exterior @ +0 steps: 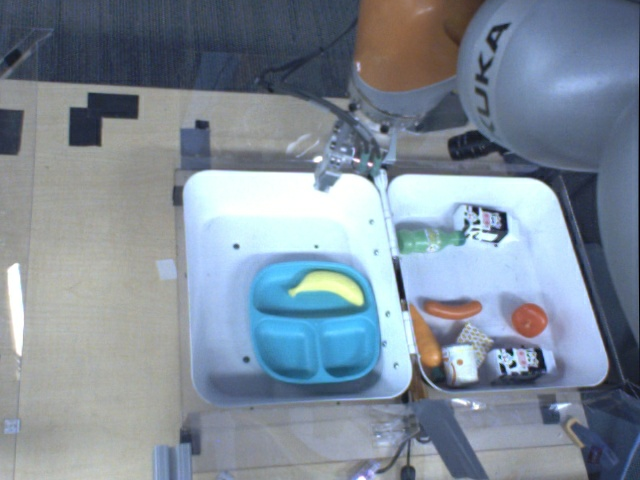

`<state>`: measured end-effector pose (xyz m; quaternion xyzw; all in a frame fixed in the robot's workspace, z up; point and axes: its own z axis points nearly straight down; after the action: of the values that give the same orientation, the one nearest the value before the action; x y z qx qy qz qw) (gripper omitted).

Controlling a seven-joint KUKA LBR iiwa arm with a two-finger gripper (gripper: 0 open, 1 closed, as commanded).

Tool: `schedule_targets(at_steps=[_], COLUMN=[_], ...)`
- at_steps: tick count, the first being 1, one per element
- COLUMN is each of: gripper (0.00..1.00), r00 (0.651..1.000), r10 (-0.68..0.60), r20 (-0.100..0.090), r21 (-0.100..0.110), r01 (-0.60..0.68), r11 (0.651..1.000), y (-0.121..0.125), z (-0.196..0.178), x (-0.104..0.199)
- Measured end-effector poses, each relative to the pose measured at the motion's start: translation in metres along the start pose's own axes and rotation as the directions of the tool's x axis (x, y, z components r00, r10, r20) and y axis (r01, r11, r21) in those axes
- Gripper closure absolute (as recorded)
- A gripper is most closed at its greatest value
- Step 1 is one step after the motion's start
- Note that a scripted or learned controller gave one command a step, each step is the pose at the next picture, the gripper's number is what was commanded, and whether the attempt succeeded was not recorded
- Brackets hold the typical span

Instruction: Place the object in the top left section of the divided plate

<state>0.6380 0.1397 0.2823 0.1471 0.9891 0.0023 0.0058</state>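
A blue divided plate [316,346] lies in the left bin [215,268], with one wide section at the far side and two small ones at the near side. A yellow banana [328,287] rests in the wide far section, reaching from its middle toward its right end. My gripper [350,165] hangs over the far rim of the left bin, close to the wall between the bins and well beyond the plate. Its fingers stand open with nothing between them.
The right bin [560,268] holds a green bottle [430,238], a black-and-white carton [482,223], a sausage [452,309], a tomato [530,319], a carrot [425,336], a small cup [460,364] and a black-and-white bottle [518,362]. The arm's bulk looms over the far right.
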Motion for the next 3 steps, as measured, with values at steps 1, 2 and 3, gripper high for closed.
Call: schedule_targets(at_steps=[1, 2, 3], gripper=[1.00, 1.00, 1.00], r00=[0.998, 0.985, 0.799], r10=[0.057, -0.174, -0.601], r20=[-0.001, -0.004, -0.002], r21=[0.000, 0.001, -0.002], r01=[-0.057, 0.174, 0.601], r11=[0.998, 0.985, 0.799], y=[0.021, -0.030, -0.030], z=[-0.083, 0.003, -0.002], x=[0.004, 0.010, 0.051])
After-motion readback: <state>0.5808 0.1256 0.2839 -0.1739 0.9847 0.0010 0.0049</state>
